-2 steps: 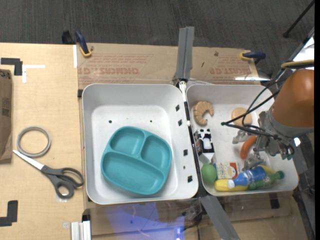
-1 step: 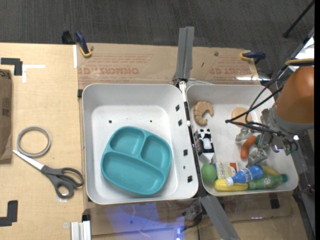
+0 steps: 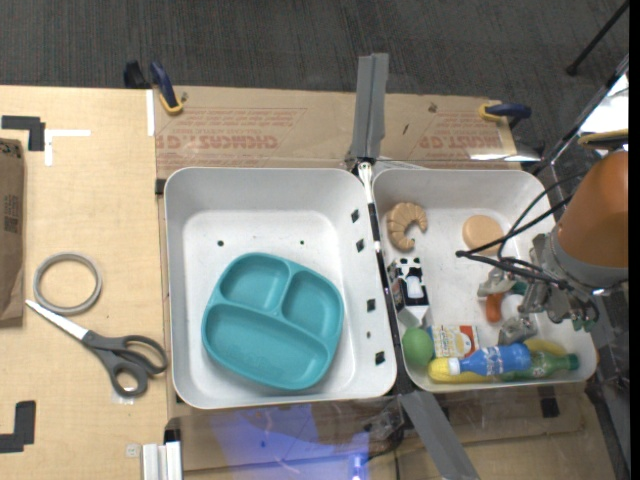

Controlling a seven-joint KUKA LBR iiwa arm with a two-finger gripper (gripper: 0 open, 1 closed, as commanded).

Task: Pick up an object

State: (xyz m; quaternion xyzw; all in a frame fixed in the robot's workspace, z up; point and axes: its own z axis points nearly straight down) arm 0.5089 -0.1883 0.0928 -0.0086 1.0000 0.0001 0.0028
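Two white bins sit side by side on a bench. The left bin (image 3: 190, 218) holds a teal divided plate (image 3: 273, 318). The right bin (image 3: 450, 180) holds the clutter: a croissant (image 3: 406, 223) and a round orange piece (image 3: 482, 231) near the back, a small black-and-white toy (image 3: 408, 278) by the dividing wall, and along the front a green ball (image 3: 417, 345), a small red-and-white packet (image 3: 455, 340) and a blue-capped bottle (image 3: 505, 362) lying on its side. The hand (image 3: 520, 303) hangs low over the right half of this bin, just above the bottle; whether its fingers are spread or closed cannot be told, and nothing is seen between them. The bottle looks like the nearest candidate. It is probably light, stiff plastic, smooth and apt to roll, so a grip across its middle, fingers square to its length, seems safest. Scissors (image 3: 105, 348) and a tape roll (image 3: 67, 281) lie on the bench at left.
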